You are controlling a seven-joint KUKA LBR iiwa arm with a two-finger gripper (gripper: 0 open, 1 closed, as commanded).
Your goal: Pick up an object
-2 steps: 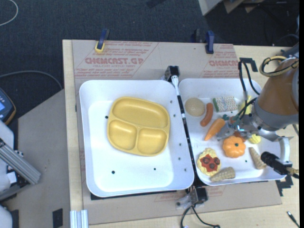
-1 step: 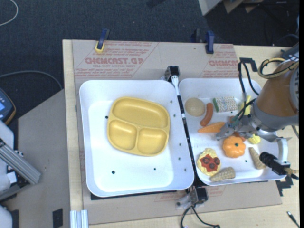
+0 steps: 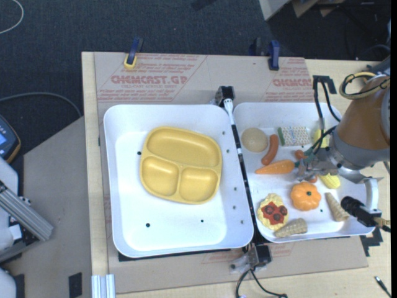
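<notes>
While the left bin (image 3: pixel 118 185) carries a yellow divided plate (image 3: pixel 180 164) with three compartments, the right bin (image 3: pixel 260 112) holds the toy food: a tan bun (image 3: pixel 254 139), a sausage (image 3: pixel 270 149), a carrot (image 3: pixel 276 167), a small pizza (image 3: pixel 273 210), a corn cob (image 3: pixel 291 228) and an orange pumpkin (image 3: pixel 305 196). My gripper (image 3: pixel 308 171) hangs over the right bin, just above the pumpkin and beside the carrot's tip; I cannot tell from this slant how my hand is set.
</notes>
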